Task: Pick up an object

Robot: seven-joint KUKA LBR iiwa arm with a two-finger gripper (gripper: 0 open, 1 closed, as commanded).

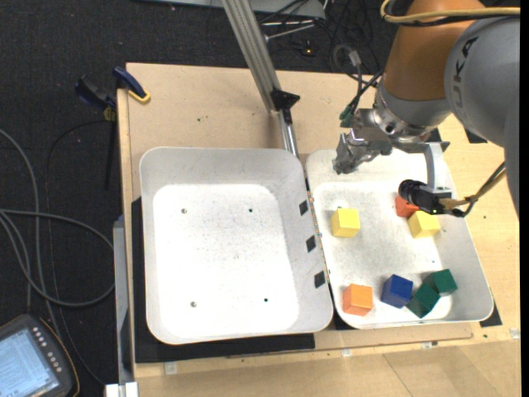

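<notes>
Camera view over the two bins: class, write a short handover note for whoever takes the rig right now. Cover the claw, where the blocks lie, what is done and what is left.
Claw: above the far edge of the right bin, nothing visibly held; whether it is open or shut cannot be told.
Blocks, all in the right bin: yellow block nearest the claw, second yellow block beside a red block, orange block, blue block and two green blocks along the near edge.
Done: no pick yet.
Left: lower onto one block, probably the nearest yellow, grasp and lift.
</notes>
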